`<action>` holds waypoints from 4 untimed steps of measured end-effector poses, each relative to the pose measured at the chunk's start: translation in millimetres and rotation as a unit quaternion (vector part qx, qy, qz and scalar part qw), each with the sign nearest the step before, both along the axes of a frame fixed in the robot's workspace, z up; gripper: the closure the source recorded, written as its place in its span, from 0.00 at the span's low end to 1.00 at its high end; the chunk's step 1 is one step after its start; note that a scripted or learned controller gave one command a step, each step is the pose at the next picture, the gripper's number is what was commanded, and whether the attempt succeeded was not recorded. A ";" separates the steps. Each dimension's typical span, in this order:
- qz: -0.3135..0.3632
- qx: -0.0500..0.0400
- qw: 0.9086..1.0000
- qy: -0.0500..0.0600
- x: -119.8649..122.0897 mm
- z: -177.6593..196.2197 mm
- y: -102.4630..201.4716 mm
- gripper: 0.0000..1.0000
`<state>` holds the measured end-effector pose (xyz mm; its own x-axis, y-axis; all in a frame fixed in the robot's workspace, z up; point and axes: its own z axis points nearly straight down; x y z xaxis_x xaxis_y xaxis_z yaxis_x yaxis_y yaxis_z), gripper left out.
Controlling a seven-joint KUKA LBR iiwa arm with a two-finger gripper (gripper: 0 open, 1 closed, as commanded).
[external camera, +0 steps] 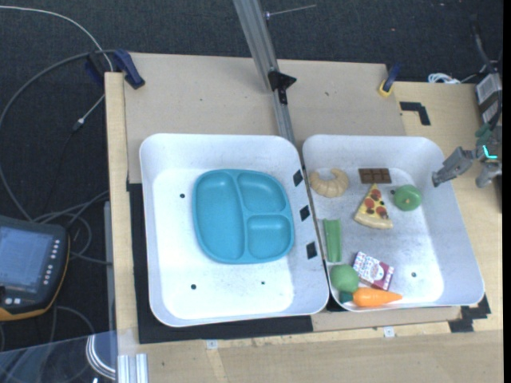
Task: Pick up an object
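The right bin point(447, 238) holds several toy foods. A croissant point(330, 182) and a chocolate bar point(374, 175) lie at the back. In front of them are a pizza slice point(373, 208) and a round green fruit point(407, 198). A green stick point(332, 239) lies along the left wall. A green ball point(345, 278), a pink packet point(373, 270) and a carrot point(375, 298) sit at the front. My gripper point(467, 174) hovers over the bin's right rim, open, with nothing between its fingers. It is right of the green fruit and apart from it.
The left bin point(168, 238) holds a blue divided plate point(242, 214). A metal pole point(259, 38) slants down to the gap between the bins. Cables and a pendant point(28, 266) lie on the floor at the left.
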<state>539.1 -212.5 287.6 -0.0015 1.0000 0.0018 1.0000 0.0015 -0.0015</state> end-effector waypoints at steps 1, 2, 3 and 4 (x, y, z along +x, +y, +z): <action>0.000 0.000 1.000 0.002 7.6 -49.1 6.8 0.00; -0.001 0.001 1.000 0.003 5.4 -111.5 3.4 0.00; -0.001 0.001 1.000 0.002 0.6 -154.3 2.6 0.00; 0.000 0.000 1.000 -0.002 2.4 -140.8 2.6 1.00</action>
